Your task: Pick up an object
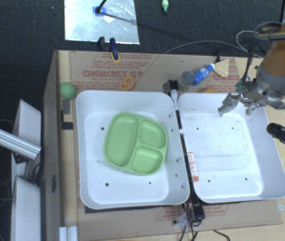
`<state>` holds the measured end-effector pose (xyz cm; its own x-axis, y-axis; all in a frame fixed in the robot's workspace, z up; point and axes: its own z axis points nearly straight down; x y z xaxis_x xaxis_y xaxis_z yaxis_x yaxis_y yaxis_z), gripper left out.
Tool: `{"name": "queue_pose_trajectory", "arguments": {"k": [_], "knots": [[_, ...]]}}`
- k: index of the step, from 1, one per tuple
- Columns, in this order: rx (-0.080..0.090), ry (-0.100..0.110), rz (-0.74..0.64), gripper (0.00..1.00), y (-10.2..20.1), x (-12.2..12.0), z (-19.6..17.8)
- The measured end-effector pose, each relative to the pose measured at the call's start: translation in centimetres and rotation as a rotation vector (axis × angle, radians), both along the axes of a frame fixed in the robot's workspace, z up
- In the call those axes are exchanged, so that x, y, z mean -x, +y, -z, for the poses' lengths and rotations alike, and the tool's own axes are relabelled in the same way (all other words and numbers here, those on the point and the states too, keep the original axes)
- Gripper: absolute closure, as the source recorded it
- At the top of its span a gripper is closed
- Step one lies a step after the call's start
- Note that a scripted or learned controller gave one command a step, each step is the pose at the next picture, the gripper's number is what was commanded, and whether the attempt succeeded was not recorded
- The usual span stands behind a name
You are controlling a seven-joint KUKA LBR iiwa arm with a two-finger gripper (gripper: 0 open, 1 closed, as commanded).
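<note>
While the arm [283, 59] hangs over the far right corner of the right bin [233, 185], nothing is between the fingers: the hand [238, 104] is spread open, empty, tips just above the bin's far edge.

Largest to smallest:
- Worktop [147, 69]: brown board with red print, dark carpet around it, a shiny metal sheet [101, 14] on the floor beyond the far edge.
- Left bin [92, 185]: white, shallow, touching the right bin along a black centre seam.
- Green divided plate [135, 143]: the only pickable thing in either bin, lying flat in the middle of the left bin, slightly skewed.
- Right bin floor under the hand looks bare apart from specks.
- Blue-and-white bottle [201, 74] lies outside the bins on the worktop's far edge, near cables.
- Green ball [67, 90] sits at the worktop's far left corner, outside the bins.

Risks, my read:
- Hand is over the wrong bin. Closing here grabs air.
- Plate is flat, wide and low. A straight-down pinch at its centre likely lands in a compartment and slides off; rim or divider is the only real purchase.
- Smooth plastic on smooth bin: a glancing finger probably shoves it toward a wall instead of lifting.
- Crossing the seam low could clip the bin rims.
</note>
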<state>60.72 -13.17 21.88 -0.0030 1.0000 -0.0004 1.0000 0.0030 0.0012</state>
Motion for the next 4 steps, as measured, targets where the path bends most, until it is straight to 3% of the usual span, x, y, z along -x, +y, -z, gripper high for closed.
{"name": "queue_pose_trajectory", "arguments": {"k": [1, 2, 3, 4], "knots": [[0.000, 0.000, -0.002, 0.00, -0.8, -5.6, 13.5], [0.001, -0.005, -0.005, 1.00, -0.8, -5.8, 12.3], [0.002, -0.004, -0.005, 0.00, -0.8, -5.8, 12.3], [-0.002, 0.001, -0.001, 0.00, -7.4, -6.2, 13.3]]}}
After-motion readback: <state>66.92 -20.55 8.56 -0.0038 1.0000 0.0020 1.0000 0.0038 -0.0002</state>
